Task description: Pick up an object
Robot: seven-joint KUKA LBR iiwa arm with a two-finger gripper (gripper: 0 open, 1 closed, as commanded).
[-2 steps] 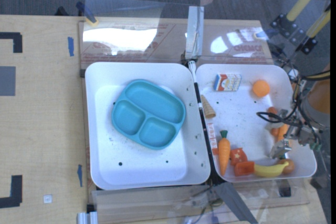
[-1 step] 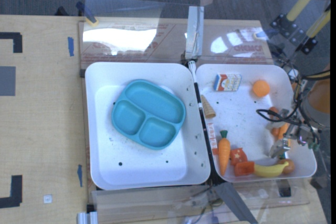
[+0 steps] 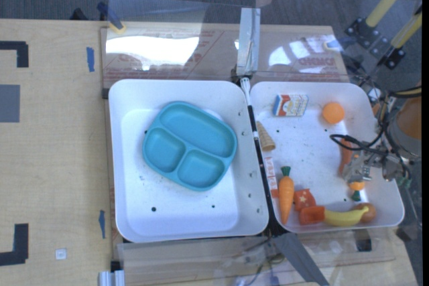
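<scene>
gripper (image 3: 357,179) low at right bin's (image 3: 385,221) right side – jaws: cannot tell | target: banana (image 3: 345,216) – light, smooth, curved; grasp across its middle

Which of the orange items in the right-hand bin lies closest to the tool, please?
The upright orange piece at the tool, by the bin's right wall. The orange ball sits farther back, and the carrot lies toward the divider.
</scene>
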